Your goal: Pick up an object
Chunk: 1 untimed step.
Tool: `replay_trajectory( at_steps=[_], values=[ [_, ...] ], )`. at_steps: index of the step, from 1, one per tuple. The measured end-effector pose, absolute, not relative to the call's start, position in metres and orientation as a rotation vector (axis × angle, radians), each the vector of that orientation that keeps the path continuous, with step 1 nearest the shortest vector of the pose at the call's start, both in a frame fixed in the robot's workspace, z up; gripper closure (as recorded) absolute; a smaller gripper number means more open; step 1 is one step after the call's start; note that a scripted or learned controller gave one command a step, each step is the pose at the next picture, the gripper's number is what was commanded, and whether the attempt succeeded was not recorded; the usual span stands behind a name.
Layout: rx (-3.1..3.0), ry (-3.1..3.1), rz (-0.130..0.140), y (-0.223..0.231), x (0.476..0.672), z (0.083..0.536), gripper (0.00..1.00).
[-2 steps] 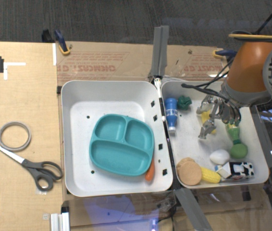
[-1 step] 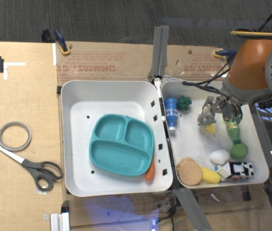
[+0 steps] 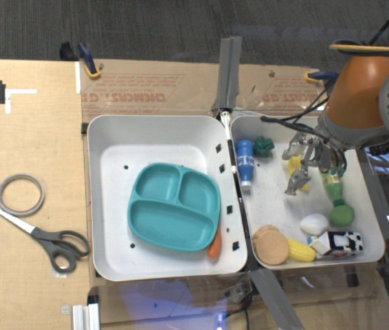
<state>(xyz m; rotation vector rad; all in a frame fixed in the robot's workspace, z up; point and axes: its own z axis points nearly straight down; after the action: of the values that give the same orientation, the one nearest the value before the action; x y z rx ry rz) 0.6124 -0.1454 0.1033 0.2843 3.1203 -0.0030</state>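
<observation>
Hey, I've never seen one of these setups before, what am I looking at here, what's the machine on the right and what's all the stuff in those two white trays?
This is one picture from a camera fixed above a bench, looking down at a slant. The grey and orange thing on the right is a robot arm. At its end is a two-finger gripper, hanging over the right bin. Nothing shows between its fingers, so it holds nothing.

The right bin holds small toys: a blue bottle, a dark green piece, a green ball, a white egg shape, a yellow corn cob, a tan round disc and a black-and-white toy.

The left bin holds a teal divided plate with an orange carrot-like piece at its edge.

Outside the bins lie scissors and a roll of tape.
</observation>
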Motion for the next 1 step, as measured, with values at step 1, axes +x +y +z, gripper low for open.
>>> replay_trajectory(
  at_steps=[1],
  values=[
    [0.28, 3.115, -0.006, -0.145, 0.6141, 0.1139, 1.0]
  ],
)
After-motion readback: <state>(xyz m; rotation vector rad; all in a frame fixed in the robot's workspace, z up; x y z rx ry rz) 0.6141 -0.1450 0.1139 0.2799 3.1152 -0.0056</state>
